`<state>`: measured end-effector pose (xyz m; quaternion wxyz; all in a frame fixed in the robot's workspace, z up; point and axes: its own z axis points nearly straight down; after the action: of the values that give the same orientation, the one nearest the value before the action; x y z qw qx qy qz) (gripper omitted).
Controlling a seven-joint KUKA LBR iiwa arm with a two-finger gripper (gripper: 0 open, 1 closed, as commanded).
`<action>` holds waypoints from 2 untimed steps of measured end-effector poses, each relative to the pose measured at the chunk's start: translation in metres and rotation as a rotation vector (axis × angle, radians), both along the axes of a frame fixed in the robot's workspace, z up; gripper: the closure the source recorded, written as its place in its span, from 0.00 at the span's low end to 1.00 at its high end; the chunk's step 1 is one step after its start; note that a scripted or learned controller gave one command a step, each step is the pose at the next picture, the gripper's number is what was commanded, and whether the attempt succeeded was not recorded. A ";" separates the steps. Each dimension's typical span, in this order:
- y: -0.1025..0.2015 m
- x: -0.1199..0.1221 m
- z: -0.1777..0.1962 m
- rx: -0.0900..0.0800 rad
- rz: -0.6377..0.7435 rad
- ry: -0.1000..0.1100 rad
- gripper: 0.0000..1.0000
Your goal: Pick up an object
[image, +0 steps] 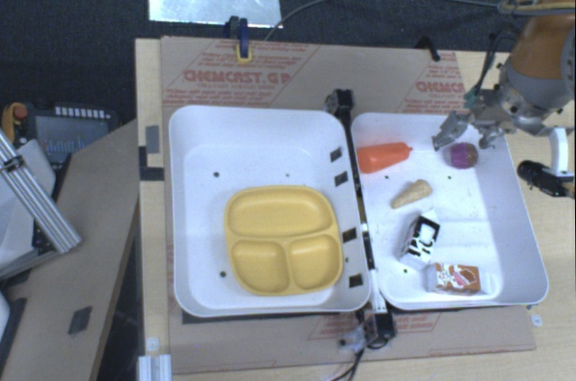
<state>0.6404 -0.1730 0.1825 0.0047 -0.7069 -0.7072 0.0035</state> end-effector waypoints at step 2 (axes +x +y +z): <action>0.000 0.001 -0.053 -0.002 0.002 -0.010 0.00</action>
<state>0.6417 -0.1728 0.1295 0.0005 -0.7064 -0.7078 0.0005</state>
